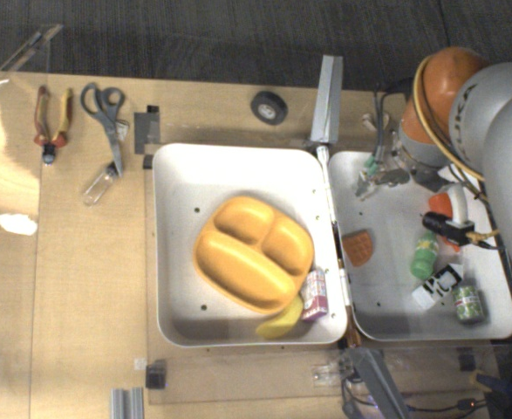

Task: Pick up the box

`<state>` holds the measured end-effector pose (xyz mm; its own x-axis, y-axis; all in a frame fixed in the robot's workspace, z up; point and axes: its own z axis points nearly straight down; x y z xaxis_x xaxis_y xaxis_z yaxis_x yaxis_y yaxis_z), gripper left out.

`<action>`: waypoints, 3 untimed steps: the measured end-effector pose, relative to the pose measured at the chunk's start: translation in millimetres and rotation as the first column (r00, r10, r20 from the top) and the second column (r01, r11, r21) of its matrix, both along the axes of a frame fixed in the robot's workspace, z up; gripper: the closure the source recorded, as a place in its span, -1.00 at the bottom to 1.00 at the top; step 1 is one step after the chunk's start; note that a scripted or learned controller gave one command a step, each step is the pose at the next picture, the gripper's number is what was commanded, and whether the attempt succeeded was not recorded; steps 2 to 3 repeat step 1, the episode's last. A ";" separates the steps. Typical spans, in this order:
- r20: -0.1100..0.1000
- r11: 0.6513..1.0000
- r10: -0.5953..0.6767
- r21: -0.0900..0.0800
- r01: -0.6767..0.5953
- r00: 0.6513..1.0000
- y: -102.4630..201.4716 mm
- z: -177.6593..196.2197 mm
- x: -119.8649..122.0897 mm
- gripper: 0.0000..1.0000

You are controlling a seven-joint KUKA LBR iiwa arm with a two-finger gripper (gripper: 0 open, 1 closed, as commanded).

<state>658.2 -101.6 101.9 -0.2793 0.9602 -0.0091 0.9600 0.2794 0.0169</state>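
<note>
A small pink and purple box (315, 293) stands in the near right corner of the left bin (177, 234), beside a yellow banana (282, 321). A white box with black markings (437, 285) lies in the right bin (386, 321), toward its near right. My gripper (373, 178) is over the far left corner of the right bin, well away from both boxes. Nothing shows in it.
A large yellow-orange bun-shaped thing (254, 253) takes up the middle of the left bin. The right bin also holds a brown disc (358, 247), a green bottle (425, 256), a green can (468, 304) and a red-orange item (440, 203). Scissors (107, 120) and pliers (51, 120) lie on the bench.
</note>
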 end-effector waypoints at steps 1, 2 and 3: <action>0.000 1.000 0.001 0.000 -0.001 1.000 0.1 -0.2 -0.1 -1.00; 0.000 1.000 0.001 0.000 -0.001 1.000 0.1 -0.2 -0.1 -1.00; 0.000 1.000 0.001 0.000 -0.001 1.000 0.1 -0.2 -0.1 -1.00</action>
